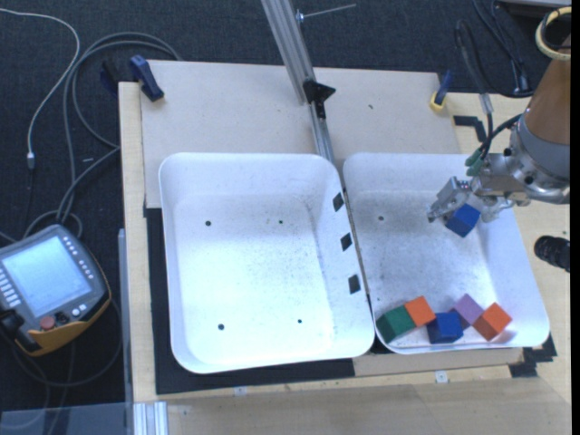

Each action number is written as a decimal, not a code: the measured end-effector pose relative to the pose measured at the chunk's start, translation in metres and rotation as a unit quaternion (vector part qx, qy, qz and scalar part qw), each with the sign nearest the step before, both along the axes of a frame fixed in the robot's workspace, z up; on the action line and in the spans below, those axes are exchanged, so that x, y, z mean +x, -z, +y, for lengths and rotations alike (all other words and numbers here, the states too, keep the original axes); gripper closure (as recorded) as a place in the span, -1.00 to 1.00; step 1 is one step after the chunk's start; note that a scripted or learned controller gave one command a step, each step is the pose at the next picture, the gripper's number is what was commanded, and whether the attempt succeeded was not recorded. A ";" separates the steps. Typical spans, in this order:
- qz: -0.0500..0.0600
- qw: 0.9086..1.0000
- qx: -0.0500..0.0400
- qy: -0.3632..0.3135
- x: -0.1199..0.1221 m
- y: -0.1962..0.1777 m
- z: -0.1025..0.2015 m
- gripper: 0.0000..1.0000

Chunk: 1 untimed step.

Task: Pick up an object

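- Gripper [464,208] sits over the upper right part of the right bin [399,175], arm coming in from the right edge of frame.
- Fingers are closed narrow on a blue cube [463,220]; the cube shows between the fingertips, tilted, its lower corner pointing down toward the bin floor.
- Cannot tell whether the cube is lifted clear of the floor or touching it.
- Orange band of the arm [553,107] is visible above the wrist at the right edge.
- Rest of the blocks are bunched along the near wall of the right bin, well apart from the gripper: green block [395,322], orange block [420,311] touching it, second blue block [445,326] just beside, purple block [468,308] behind that, another orange block [493,321] at the right end.
- Left bin [181,243] sits beside the right one; three small black tabs run along the shared wall.
- Metal pole [288,43] slants up from between the bins.
- Teach pendant [45,284] lies on the dark floor left of the bench, cables looping above it.
- Blue clamp [146,77] on the bench's far left corner.
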<state>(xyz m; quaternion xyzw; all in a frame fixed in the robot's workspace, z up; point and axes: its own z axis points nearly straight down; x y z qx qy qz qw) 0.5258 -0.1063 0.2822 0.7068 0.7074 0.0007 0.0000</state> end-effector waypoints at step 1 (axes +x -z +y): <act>-0.001 1.000 -0.003 0.004 0.004 0.002 -0.086 -1.00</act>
